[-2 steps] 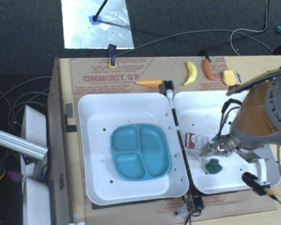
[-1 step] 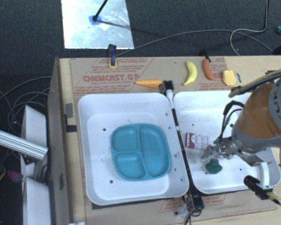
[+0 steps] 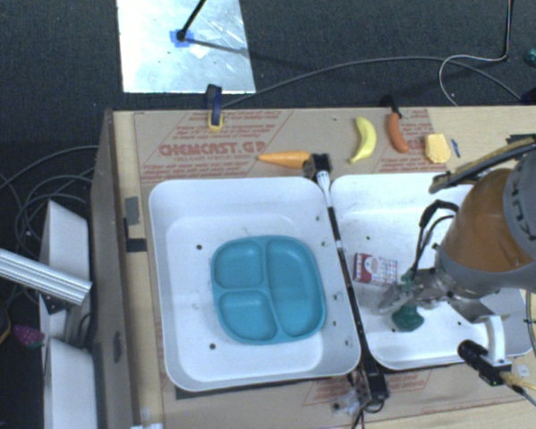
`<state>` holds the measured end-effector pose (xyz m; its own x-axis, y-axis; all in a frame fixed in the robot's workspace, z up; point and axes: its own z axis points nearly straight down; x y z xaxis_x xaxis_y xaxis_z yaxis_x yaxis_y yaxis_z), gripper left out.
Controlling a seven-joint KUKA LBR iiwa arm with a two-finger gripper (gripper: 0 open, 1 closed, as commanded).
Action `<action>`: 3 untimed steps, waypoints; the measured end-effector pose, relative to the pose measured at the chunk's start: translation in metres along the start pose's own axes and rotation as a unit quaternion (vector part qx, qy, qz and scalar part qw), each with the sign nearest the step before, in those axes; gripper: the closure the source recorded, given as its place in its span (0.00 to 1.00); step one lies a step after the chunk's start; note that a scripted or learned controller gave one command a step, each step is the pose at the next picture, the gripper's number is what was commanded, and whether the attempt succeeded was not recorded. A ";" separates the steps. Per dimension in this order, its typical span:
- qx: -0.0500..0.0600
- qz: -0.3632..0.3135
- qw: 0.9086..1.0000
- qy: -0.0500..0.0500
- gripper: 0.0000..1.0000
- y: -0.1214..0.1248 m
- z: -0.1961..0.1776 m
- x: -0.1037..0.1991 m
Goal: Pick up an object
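While the grey arm with its orange band (image 3: 488,229) reaches over the right white plastic bin (image 3: 402,206), its two-finger gripper (image 3: 400,299) sits low beside a small rounded dark-green object (image 3: 406,317); whether it grips anything cannot be told. A small red-and-white carton (image 3: 375,268) lies flat just above-left, its long axis roughly crosswise. The left white bin (image 3: 188,222) holds a glossy blue sectioned tray (image 3: 267,286).

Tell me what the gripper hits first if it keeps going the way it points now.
The gripper points left and down into the right bin. Likely first contact is the green object just under it, though depth is hard to judge; the red-and-white carton lies just beyond.
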<state>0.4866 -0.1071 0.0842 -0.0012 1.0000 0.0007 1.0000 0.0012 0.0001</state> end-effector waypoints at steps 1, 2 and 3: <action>-0.001 0.000 1.000 0.000 0.00 0.000 0.000 -0.009; -0.001 0.000 1.000 0.000 0.00 0.000 0.000 -0.018; -0.002 -0.001 1.000 0.000 1.00 0.001 -0.011 -0.017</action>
<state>0.4879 -0.1244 0.0951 -0.0022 1.0000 0.0012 1.0000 0.0022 0.0038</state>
